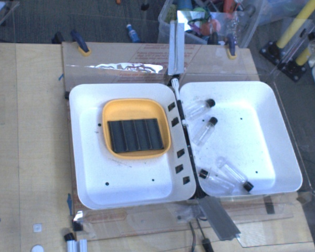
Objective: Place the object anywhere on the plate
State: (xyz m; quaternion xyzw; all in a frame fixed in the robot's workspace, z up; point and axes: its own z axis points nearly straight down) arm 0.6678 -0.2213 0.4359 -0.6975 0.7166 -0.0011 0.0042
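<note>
Left bin [89, 188] held yellow plate [111, 112]; dark ribbed block [135, 135] lay flat on it. Right bin [273, 135] held four clear vials [206, 129] with black caps, scattered along its left and lower side, off plate.

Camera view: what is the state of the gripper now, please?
Gripper: cannot be told. Clear vials lie loose in the right bin.
</note>
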